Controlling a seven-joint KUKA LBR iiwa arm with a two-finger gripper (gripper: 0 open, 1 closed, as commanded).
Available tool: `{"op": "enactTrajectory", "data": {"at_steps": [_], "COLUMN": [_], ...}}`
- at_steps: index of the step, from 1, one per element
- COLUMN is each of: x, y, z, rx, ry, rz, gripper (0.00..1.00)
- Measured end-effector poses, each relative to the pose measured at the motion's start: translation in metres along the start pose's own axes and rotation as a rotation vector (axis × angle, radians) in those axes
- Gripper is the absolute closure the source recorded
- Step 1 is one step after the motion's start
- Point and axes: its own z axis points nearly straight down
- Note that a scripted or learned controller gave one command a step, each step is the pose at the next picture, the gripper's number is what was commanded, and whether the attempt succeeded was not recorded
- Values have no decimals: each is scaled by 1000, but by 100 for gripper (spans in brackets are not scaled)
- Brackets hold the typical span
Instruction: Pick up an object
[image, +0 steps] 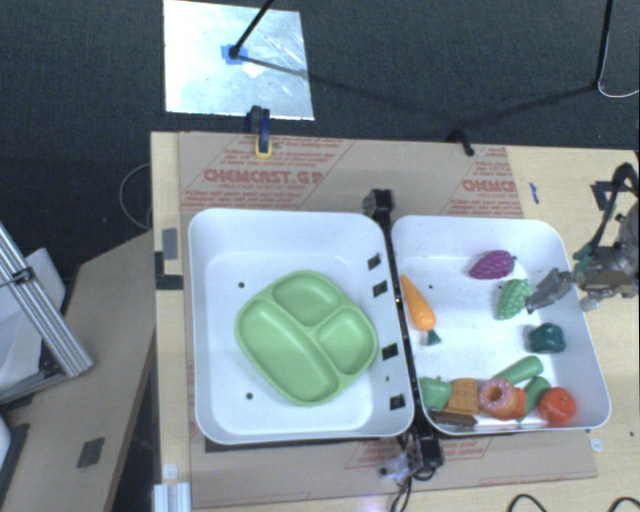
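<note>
Honestly, you're risking a miss: your gripper (553, 287) hangs just right of the green grapes (514, 297) in the right bin (470, 232); can't tell its grasp state. Purple grapes (492, 264) sit close enough to get bumped.

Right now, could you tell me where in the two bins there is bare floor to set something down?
The left bin has bare floor all around the green divided plate, widest along its far side. In the right bin, the middle is free, between the carrot and the green grapes. The near edge is crowded: donut, tomato and other toys. The end effector sits by the grapes.
</note>
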Motion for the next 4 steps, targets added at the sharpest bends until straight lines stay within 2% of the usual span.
{"op": "enactTrajectory", "data": {"at_steps": [1,2,3,4], "x": [0,-7,-2,-1], "y": [2,-1,-3,1], "z": [-5,54,97,160], "rx": [-10,-4,-5,-5], "ry": [-3,-1,0,0], "rz": [-3,0,-1,-1], "gripper": [0,0,0,0]}}
